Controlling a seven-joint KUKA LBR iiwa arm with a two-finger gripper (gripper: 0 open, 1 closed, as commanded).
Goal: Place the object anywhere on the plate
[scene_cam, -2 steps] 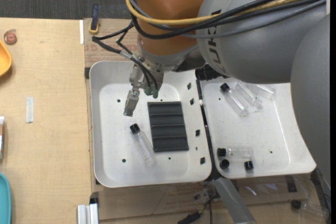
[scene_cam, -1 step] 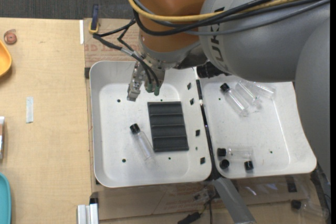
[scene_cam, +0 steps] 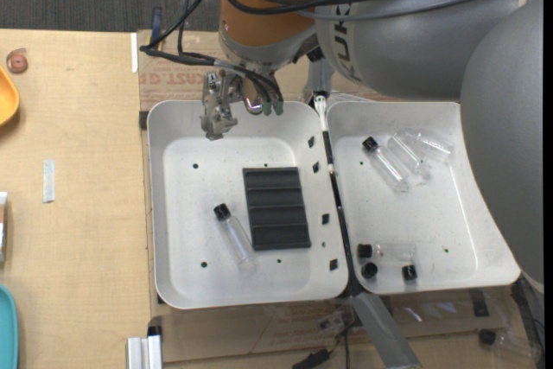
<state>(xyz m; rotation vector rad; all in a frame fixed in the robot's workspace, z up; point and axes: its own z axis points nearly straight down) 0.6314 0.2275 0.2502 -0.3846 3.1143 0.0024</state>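
Two white bins sit side by side; in the left bin (scene_cam: 173, 212), a clear vial (scene_cam: 233, 236) lies at seven o'clock of the black ridged plate (scene_cam: 276, 207). Jaws (scene_cam: 218, 124) hover at eleven o'clock, spread unreadable.

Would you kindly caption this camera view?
Gripper above left white bin holding ridged black plate and clear black-capped vial.

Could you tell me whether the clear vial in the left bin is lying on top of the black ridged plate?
No, the vial lies on the bin floor just left of the black plate, beside it and not on it.
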